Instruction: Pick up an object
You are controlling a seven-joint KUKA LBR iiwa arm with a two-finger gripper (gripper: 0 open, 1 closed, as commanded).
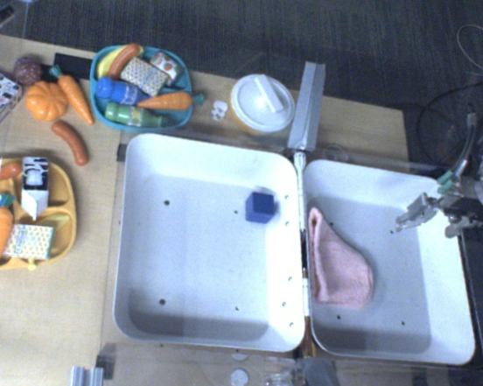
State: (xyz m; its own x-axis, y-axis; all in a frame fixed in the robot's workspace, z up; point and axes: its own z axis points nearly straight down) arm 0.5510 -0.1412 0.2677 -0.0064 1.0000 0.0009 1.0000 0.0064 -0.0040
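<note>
1. Nearest the cam: the front rims of the two white bins, left bin (199,315) and right bin (400,332), side by side w/ their inner walls touching.
2. Pink cloth (338,267) lies crumpled flat in the right bin, tucked against its left wall.
3. Blue cube (261,206) sits in the left bin, toward the back right part, well apart from the cloth w/ the bin walls between them.
4. Gripper (437,213) hangs over the back right area of the right bin, fingers spread apart, nothing between them. Not touching cloth or cube.
5. Left of the bins, a yellow tray (63,208) w/ toy food on the bench.
6. Further back: blue bowl (181,118) w/ more toy food, a toy pumpkin (44,100) beside it, and a white lid (264,101) behind the left bin.
</note>
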